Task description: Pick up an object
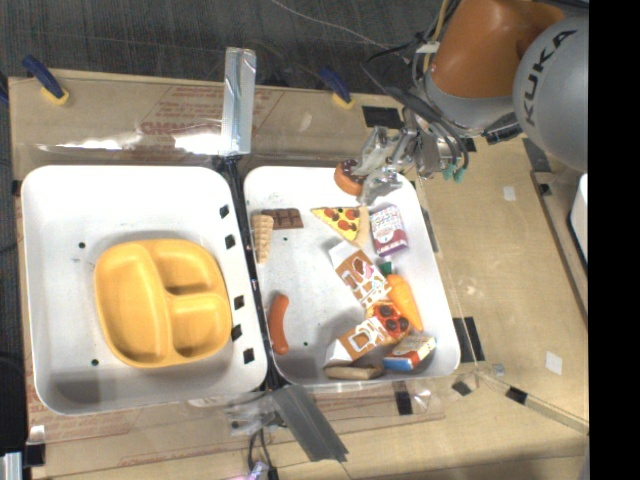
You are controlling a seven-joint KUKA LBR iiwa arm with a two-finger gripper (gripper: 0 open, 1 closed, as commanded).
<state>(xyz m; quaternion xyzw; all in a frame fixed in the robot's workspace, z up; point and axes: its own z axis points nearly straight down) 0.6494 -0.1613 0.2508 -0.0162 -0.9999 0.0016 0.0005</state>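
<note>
My gripper (383,173) hangs over the right bin's (300,363) far rim.

I cannot tell how it is set or whether it grips anything; beside it a donut (347,177) lies half-hidden, with a pizza slice (341,221) just below.

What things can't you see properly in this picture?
- The hand, camera view: small and a bit blurry, so I can't tell whether its fingers are open or shut.
- The orange-brown toy at the right bin's top rim: partly covered by the hand, so what it is stays unclear.
- The toys piled in the right bin's bottom corner overlap, hiding parts of each other.
</note>
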